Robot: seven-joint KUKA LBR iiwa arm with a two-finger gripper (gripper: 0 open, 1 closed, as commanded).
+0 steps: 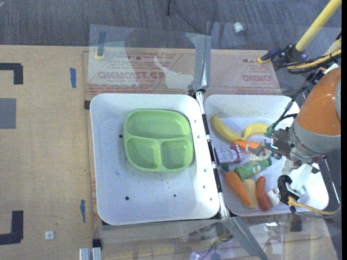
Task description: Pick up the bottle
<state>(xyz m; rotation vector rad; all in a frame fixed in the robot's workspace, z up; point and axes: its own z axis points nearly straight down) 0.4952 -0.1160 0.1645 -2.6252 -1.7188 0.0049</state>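
Tool (267,149) low over green bottle (252,169)

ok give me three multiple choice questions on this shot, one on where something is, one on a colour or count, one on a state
1. Where is the green bottle?
A. right bin
B. left bin
C. on the floor

2. How many compartments has the green plate?
A. one
B. three
C. five

3. How does the bottle lie?
A. upright
B. on its side
C. on the plate

Key: 1 A, it sits in the right bin among the toy food. 2 B, one wide section and two small ones show. 3 B, its length runs flat along the bin floor, near the end effector.
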